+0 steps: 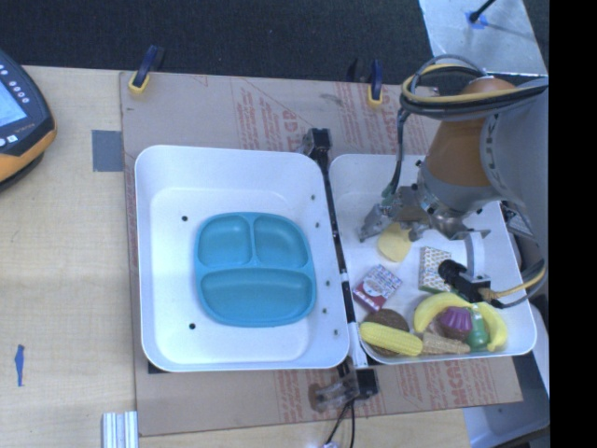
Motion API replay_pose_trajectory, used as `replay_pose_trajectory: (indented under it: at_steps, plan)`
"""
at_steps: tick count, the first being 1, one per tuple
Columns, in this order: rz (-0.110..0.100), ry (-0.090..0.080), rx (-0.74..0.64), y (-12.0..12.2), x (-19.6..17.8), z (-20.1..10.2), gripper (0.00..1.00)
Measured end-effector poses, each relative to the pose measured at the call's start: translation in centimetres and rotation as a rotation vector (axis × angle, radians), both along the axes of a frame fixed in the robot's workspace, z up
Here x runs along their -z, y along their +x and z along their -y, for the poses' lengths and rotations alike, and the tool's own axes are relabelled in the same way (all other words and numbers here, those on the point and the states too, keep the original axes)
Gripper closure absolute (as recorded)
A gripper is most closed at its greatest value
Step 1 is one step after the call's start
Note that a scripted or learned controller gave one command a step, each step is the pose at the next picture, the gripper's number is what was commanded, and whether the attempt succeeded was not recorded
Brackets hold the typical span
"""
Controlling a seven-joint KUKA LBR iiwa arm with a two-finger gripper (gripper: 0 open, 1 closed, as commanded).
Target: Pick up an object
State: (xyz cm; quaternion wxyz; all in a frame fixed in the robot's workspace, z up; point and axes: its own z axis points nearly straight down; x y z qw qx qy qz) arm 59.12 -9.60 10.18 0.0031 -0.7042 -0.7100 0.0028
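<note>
Left bin (159, 250) holds a blue divided plate (254, 269). In the right bin (350, 180), the gripper (390, 215) hangs just above a pale yellow piece (395, 245) — whether it is wide or narrow cannot be told. Toy food is heaped near it — corn (390, 339), wrapped candy (379, 287), banana (446, 308). Risk: the rounded piece may skid sideways or against the bin wall, and the grasp comes up empty.

pale yellow piece (395, 245), lying flat in right bin (354, 180)
</note>
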Motion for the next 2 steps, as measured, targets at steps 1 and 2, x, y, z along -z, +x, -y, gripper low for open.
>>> replay_pose_trajectory:
  at_steps: [1, 2]
  plan:
    - [0.008, -0.001, 0.001, 1.4, 1.0, 0.6, 0.00]
    - [0.008, -0.002, -0.002, 1.4, -0.1, 0.7, 1.00]
